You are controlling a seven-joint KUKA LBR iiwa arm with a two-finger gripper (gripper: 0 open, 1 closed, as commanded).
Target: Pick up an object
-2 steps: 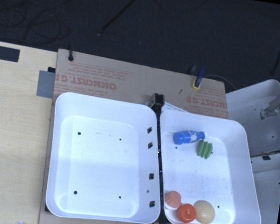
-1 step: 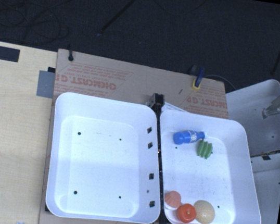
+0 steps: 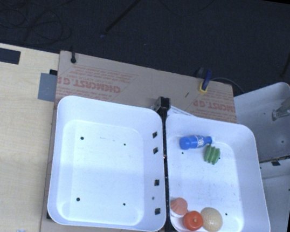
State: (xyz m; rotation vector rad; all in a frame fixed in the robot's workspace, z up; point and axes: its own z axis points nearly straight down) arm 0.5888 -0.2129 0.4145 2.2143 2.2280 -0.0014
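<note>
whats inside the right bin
Five things lie in the right bin: a blue bottle and a green object near its far side, then a pink piece, a red ball and a beige ball clustered at the near edge.

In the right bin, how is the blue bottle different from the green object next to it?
The blue bottle is longer than the green object and lies nearly sideways across the right bin, while the green object points more up and down the view. The bottle is smooth with a paler end; the green object looks ribbed and is one colour. Both lie close together, apart from the round objects at the near edge.
</note>
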